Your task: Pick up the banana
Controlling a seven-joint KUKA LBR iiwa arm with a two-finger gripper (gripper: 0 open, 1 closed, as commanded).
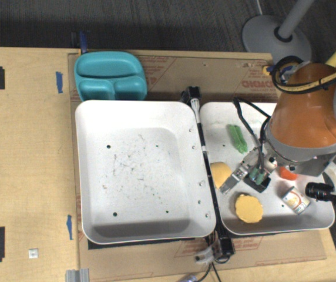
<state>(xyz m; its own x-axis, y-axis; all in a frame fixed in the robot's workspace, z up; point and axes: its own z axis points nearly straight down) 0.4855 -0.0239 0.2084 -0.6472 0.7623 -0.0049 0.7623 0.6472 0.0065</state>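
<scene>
Just beside the jaws, on the side toward the left bin [97,157]: banana [219,172], yellow, lying low in the right bin [321,221] close against the dividing wall. Touching the nearest jaw tip or merely next to it: cannot tell. Not seen between the jaws; not counted as held.

Jaws: hanging low over the right bin under the orange-banded arm [306,113]. Width of opening: cannot tell from this slant.

Near the jaws, toward the camera: round yellow disc [249,208], close to the banana but apart from it. Beyond the jaws, toward the far wall: green piece [237,138]. On the arm's side of the jaws: small bottle [294,200]. Well beyond, on the surface [27,157] outside the bins: teal tray [110,75].

Step in hand, as judged: lining up over the banana, grasp not yet made. Advice: shift toward the dividing wall until centred over the fruit, straddle its narrow width, keep one jaw clear of the wall and off the disc, descend fully before closing, lift straight up.
</scene>
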